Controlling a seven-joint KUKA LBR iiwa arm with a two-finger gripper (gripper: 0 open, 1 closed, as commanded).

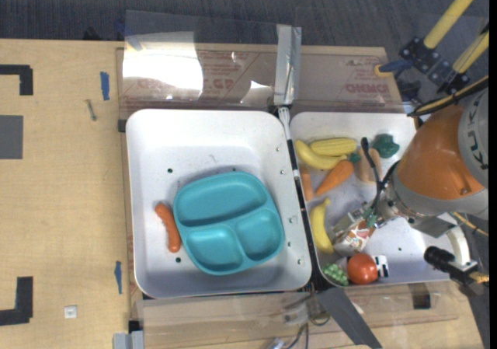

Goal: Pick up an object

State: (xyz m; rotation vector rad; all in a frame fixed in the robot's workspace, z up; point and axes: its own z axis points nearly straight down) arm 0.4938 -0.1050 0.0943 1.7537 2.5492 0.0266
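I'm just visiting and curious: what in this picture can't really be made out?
- Gripper: its fingers are too small and cluttered in the camera view to tell open from shut.
- Right bin: the arm covers its right part.
- Item beside the tomato: too small to identify.
- Green toy: too blurred to name.

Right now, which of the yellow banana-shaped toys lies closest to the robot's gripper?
The banana lying lengthwise by the right bin's left wall, just left of the gripper. The other banana and the corn cob lie further back.
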